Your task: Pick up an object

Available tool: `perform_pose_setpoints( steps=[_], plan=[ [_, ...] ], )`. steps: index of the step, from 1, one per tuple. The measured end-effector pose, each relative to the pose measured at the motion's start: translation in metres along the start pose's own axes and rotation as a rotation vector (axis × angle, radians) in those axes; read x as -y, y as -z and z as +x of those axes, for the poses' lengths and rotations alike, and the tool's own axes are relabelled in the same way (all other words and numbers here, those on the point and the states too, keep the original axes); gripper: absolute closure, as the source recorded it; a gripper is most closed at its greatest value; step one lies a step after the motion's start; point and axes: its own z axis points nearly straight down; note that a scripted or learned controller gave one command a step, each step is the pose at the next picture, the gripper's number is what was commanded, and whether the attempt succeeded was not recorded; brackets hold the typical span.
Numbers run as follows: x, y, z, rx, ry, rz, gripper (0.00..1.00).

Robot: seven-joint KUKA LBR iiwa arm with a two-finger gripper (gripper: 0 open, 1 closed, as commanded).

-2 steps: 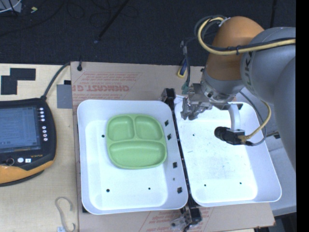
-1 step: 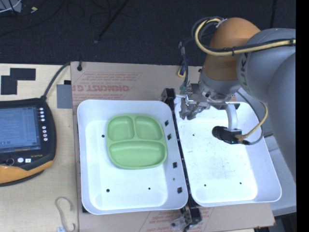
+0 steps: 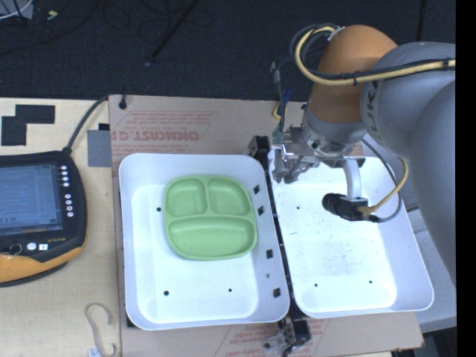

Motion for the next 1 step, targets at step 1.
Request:
perform_pose_setpoints(
  steps=[1],
  plan=[
    [0.004, 0.0108, -0.0136, 0.0, -0.001, -0.001, 1.0]
  ],
)
